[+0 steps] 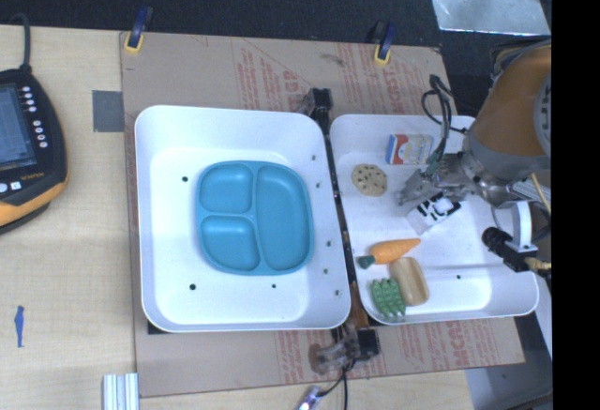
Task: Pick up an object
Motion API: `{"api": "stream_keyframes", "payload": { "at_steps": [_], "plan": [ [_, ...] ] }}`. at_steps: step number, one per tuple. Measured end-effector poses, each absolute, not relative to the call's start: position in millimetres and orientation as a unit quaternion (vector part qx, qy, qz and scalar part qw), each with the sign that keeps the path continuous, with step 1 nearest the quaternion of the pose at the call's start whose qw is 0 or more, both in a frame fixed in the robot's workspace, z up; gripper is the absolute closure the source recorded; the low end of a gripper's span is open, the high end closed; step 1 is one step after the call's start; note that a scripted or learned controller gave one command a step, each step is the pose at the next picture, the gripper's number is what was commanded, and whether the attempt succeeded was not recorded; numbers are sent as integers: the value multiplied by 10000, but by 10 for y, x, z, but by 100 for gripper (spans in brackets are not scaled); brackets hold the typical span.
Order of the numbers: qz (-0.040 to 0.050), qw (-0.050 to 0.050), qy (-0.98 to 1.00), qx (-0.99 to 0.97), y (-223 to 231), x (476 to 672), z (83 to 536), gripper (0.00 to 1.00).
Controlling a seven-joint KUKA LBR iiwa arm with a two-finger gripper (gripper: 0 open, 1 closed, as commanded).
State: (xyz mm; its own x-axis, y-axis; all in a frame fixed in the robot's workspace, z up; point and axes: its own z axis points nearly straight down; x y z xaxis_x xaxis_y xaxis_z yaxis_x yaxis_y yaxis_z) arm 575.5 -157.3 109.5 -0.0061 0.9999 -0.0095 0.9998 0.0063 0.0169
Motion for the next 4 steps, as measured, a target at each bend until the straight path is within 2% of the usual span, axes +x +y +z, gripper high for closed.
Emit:
{"api": "stream_keyframes", "payload": {
  "at_steps": [1,2,3,4],
  "plan": [
    [-3,9,7091,7051,-1459,6224,933,0],
    [-6,-8,7089,7053,-1709,6564,922,0],
    [-5,-9,7079,7063,-1722,6120,1377,0],
    [-20,-13,7087,7055,-1919,5779,981,0]
  ]
}}
